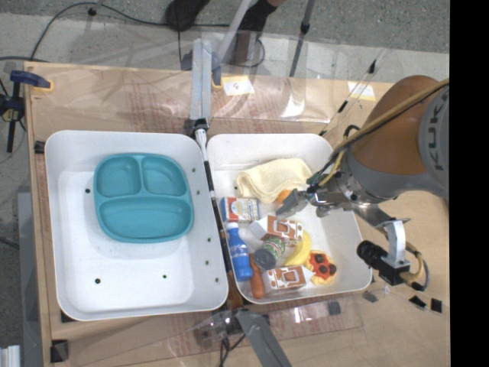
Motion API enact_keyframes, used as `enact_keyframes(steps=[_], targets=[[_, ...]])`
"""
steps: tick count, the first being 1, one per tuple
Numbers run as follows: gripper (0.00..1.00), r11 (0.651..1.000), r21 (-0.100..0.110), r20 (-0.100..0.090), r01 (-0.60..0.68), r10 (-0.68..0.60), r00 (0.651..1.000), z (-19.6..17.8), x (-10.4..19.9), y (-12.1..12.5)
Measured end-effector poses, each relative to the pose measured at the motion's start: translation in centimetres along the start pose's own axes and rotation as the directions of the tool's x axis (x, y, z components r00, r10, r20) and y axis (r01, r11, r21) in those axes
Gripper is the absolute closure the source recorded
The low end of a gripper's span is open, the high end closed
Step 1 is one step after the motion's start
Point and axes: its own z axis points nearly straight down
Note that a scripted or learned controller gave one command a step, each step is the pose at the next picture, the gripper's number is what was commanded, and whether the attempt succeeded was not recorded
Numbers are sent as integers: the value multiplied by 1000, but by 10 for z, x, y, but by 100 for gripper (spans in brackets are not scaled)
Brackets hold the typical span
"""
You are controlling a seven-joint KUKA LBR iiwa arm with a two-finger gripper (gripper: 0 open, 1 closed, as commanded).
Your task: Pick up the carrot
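The carrot lies in the right bin, an orange piece just beside the yellow cloth and above the small cartons. The end effector is low in this bin, right next to the carrot and perhaps touching it, but how far it is open I cannot tell. I judge the pick not yet done: gripping and lifting remain. The left bin holds a teal plate.

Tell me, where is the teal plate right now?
The teal plate lies in the left white bin, toward its upper part, well apart from the cluttered right bin where the arm reaches in.
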Motion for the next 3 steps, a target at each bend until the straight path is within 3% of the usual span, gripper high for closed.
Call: enact_keyframes(steps=[1, 2, 3], targets=[[0, 985, -2, 3, -171, 171, 985, 30, -35, 35], [0, 969, -1, 2, -245, 245, 969, 103, -65, 106], [0, 983, -11, 1, -185, 185, 983, 147, -88, 121]])
